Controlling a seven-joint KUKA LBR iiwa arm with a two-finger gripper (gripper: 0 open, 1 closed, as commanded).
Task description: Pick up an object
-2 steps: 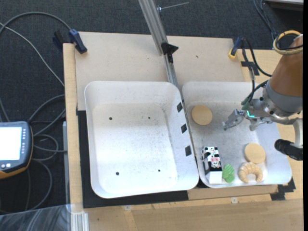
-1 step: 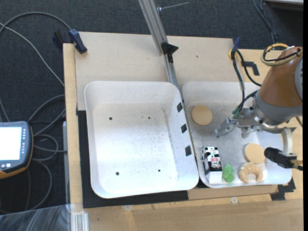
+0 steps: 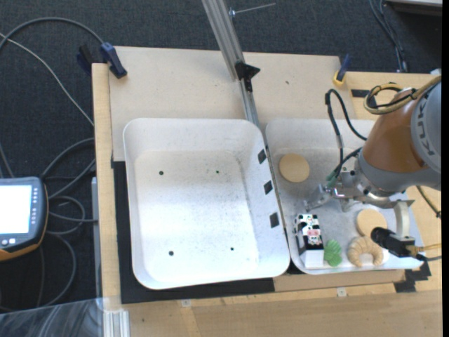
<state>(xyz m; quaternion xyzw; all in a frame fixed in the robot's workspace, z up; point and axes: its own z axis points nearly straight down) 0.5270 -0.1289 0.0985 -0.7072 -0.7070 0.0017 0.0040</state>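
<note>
In the right bin (image 3: 317, 133), a round tan disc (image 3: 294, 167) lies near the back left. A small black-and-white toy (image 3: 307, 230) sits by the front left, with a green piece (image 3: 332, 253) and a white block (image 3: 313, 259) just in front of it. A tan croissant-shaped item (image 3: 365, 253) rests at the front wall, and a pale round cookie (image 3: 370, 221) lies behind it. My gripper (image 3: 324, 194) hangs low over the bin's middle, between the disc and the black-and-white toy, with nothing visibly held.
The left bin (image 3: 189, 202) stands beside the right one, its wall close to the toy. A metal pole (image 3: 228, 41) slants in from the back between the bins. The arm's orange band (image 3: 393, 142) covers the right bin's right side.
</note>
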